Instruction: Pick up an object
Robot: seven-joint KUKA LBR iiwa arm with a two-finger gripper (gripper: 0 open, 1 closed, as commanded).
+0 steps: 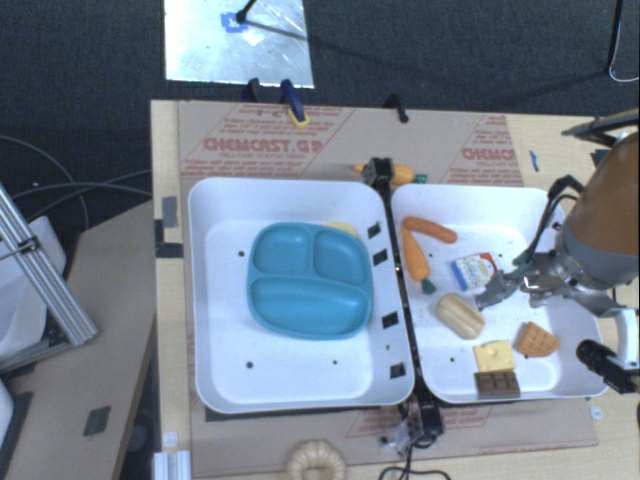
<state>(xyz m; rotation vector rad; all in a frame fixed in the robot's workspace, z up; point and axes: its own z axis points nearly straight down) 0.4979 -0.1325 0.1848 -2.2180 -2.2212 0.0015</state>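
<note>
While the hand [497,290] hovers, the carrot [416,259] lies lengthwise, leafy end nearest.

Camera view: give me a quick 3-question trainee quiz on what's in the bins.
1. True or false: the blue plate lies in the left bin.
2. Which lies nearest the claw? A) bread roll B) waffle C) chocolate bar
3. Fill in: the carrot lies just below the ____.

Key: 1. True. 2. A; the roll sits just left of the claw in the right bin. 3. Sausage.
</note>
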